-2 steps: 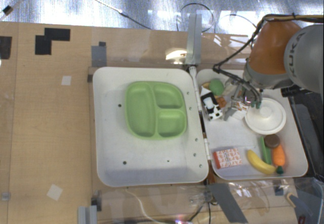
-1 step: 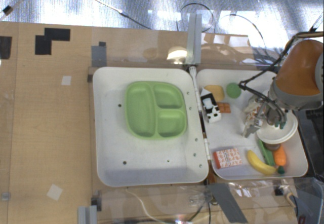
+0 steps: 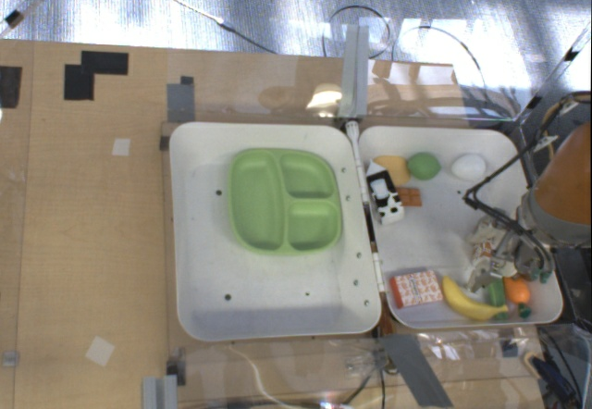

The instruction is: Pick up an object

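Two shallow white bins side by side on a wooden bench. Left bin: holds a green divided plate with three compartments, lying flat near the middle, tilted slightly off square. Right bin: holds the loose objects. Along the far wall, from left to right: a yellow-orange rounded piece, a green ball, a white egg-shaped piece, the first two nearly touching, the third apart. Just below the yellow piece, close to the divider between bins: a small black-and-white block, with a small brown-orange item just beside it on the right. Near the front wall: a red patterned box lying flat; a banana just to its right, curved along the front edge; then an orange item with a green part beside it, in the front right corner. Grey arm with orange band entering from the right, over the right edge of the right bin. Gripper low over the front right part of the right bin, just above the banana's far end and next to the orange item. Fingers lost in clutter and blur: spread not discernible, and nothing seen held between them. Thin black cables looping from the back of the bench toward the arm.
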You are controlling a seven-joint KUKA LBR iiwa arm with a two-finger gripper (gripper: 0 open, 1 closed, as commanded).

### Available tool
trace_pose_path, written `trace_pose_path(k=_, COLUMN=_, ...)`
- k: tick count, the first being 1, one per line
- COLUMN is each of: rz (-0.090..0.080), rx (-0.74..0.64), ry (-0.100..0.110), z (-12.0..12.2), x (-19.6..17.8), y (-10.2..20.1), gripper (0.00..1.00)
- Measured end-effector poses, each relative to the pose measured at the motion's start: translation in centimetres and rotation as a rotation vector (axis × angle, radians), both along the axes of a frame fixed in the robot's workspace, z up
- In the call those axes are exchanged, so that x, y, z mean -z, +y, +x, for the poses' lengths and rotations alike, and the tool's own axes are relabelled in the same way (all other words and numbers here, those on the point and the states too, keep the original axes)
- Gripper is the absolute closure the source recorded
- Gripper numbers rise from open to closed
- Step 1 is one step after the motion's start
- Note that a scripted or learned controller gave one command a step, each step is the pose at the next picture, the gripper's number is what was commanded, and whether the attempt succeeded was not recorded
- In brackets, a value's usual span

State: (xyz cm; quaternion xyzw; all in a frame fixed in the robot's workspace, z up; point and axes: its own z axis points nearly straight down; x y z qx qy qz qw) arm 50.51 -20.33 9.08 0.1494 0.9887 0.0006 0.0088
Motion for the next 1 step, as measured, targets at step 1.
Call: trace_pose_path(k=1, rz=0.002, rx=-0.080, ry=-0.008, z=3.58, x=-0.07, y=11.92, gripper=0.00)
